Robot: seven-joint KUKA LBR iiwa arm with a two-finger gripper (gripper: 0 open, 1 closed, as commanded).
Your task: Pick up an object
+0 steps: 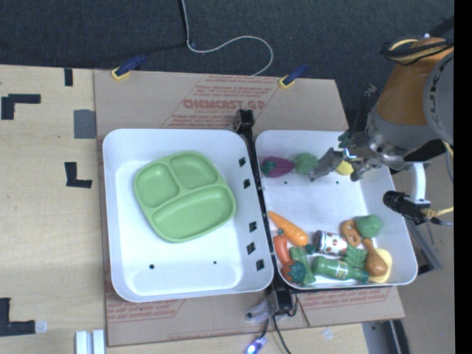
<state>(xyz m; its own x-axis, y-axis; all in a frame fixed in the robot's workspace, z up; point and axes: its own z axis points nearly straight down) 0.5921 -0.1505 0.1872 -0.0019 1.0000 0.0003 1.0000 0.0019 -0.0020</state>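
The arm comes in from the right, its orange band (413,87) high over the far right corner of the right bin (324,205). The gripper (341,167) hangs low near that bin's back wall, its two dark fingers (322,167) spread apart. A small yellow toy (344,168) shows right between them, but I cannot tell whether they are pinching it or it just lies under them. It is too small and too covered to say which way it points.

Just to the left sit a round green toy (304,161) and a purple one with a green tip (276,167), its long axis running roughly left to right along the back wall. At the front of the bin a toy carrot (287,228) lies slantwise, its narrow end toward the back left. Beside it is a heap of play food (335,260): green pieces, a small bottle, something orange and yellow, all touching.

In the left bin (125,198) rests a green divided plate (184,195), tilted a little, two small compartments toward the back.
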